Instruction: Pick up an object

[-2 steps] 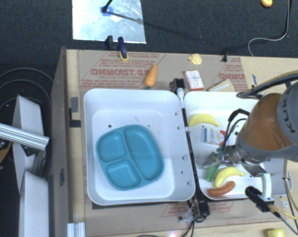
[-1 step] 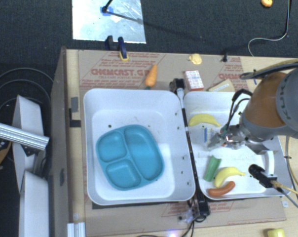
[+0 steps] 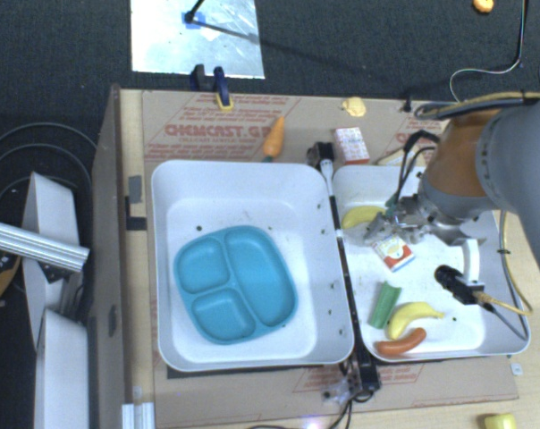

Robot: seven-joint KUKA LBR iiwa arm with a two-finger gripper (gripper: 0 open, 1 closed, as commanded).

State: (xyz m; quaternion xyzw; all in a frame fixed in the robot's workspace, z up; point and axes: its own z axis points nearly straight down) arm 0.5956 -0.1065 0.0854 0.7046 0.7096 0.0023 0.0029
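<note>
A small red-and-white box (image 3: 395, 256) lies on the floor of the right bin (image 3: 498, 342) directly beneath the gripper (image 3: 391, 231), which is lowered over it; whether the tool is closed on the box cannot be told, so nothing is judged lifted yet and the pick remains to be done. Near the gripper lie two bananas, one (image 3: 360, 215) beside it and one (image 3: 415, 315) below, plus one green block (image 3: 384, 304) and one sausage (image 3: 400, 342); the left bin (image 3: 176, 195) holds one blue tray (image 3: 235, 282).

A divided tray (image 3: 235, 282) lies in the left bin (image 3: 243, 181). In the right bin (image 3: 485, 333), lower right of the frame, a cucumber piece (image 3: 384, 303) sits left of a banana (image 3: 415, 315), with a sausage (image 3: 400, 343) just below them.
</note>
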